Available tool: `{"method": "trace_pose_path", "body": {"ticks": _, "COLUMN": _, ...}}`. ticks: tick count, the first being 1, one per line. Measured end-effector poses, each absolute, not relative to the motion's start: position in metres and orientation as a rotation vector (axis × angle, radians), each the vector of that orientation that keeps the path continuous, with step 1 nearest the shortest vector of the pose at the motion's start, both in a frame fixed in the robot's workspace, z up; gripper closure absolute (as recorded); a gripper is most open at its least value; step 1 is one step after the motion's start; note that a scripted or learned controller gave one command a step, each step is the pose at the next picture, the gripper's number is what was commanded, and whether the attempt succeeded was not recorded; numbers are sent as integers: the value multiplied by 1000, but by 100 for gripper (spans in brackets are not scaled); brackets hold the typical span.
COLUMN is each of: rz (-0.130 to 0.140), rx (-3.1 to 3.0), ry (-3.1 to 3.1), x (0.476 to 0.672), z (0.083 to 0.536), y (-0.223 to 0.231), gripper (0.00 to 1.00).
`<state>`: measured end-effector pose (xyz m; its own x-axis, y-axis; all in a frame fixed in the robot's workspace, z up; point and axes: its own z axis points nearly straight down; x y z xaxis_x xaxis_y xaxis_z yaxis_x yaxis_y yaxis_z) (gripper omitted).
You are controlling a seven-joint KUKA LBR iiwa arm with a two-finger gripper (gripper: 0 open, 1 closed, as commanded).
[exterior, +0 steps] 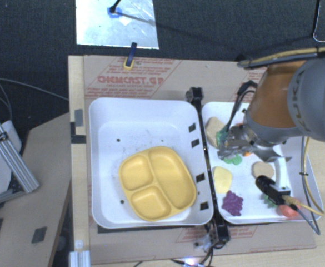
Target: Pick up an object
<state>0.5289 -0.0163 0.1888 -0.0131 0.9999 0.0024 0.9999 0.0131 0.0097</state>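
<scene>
My gripper (pixel 229 147) hangs low over the upper left part of the right bin (pixel 245 218), with the grey arm and its orange band above it. Right under the gripper lies a green object (pixel 233 159), partly hidden by it. A beige piece (pixel 213 129) rests just to the gripper's upper left. Below it sit a pale yellow piece (pixel 222 178) and a purple bunch of grapes (pixel 232 203). A tan piece (pixel 261 168) lies to the right, and an orange-red item (pixel 285 209) is near the bin's front edge.
The left bin (pixel 104 121) holds a yellow divided plate (pixel 157 182). A black-clipped divider (pixel 203 149) runs between the two bins. Both stand on a cardboard sheet (pixel 134 77).
</scene>
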Motion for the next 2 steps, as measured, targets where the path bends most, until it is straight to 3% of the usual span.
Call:
{"method": "trace_pose_path", "body": {"ticks": 1, "rz": 4, "rx": 2211, "ry": 2229, "x": 527, "z": 195, "y": -22, "gripper": 100}}
{"method": "trace_pose_path", "body": {"ticks": 2, "rz": -2, "rx": 2222, "ry": 2224, "x": 485, "z": 183, "y": -15, "gripper": 100}}
